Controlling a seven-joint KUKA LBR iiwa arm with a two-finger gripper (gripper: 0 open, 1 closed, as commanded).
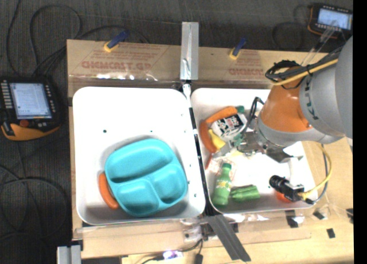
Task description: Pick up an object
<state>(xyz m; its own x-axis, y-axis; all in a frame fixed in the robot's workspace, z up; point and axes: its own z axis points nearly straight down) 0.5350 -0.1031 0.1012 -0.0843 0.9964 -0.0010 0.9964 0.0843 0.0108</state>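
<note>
- Pincer [245, 141]: positioned low over the upper-left portion of the right bin [255, 171]. I cannot tell whether it is spread or pressed together, because my own wrist covers it from above. Nothing is visibly pinched.
- Nearest candidates:
  - A black-and-white printed packet [230, 124] lies just beside my pincer.
  - An orange carrot-shaped piece [221, 113] arches over the packet's far side.
  - A yellow piece [216, 140] lies close to the bin's left wall.
  - The three lie crowded together.
- Further candidates: a green bottle [223, 178] and a green pod-shaped piece [245, 193] lie side by side toward the near edge of the same bin.
- Left bin [97, 119]: holds a blue divided tray [146, 177] with an orange piece [106, 191] tucked under its edge. Both are well apart from my pincer.
- Risk 1, crowding: closing in the cluster may catch two items, or only an edge of one. The grip would then likely slip on the lift.
- Risk 2, the wall: the yellow piece sits near the divide between the bins, so a descent there may strike the rim.
- Risk 3, empty closure: the packet appears to lie flat and offers little to bite on.
</note>
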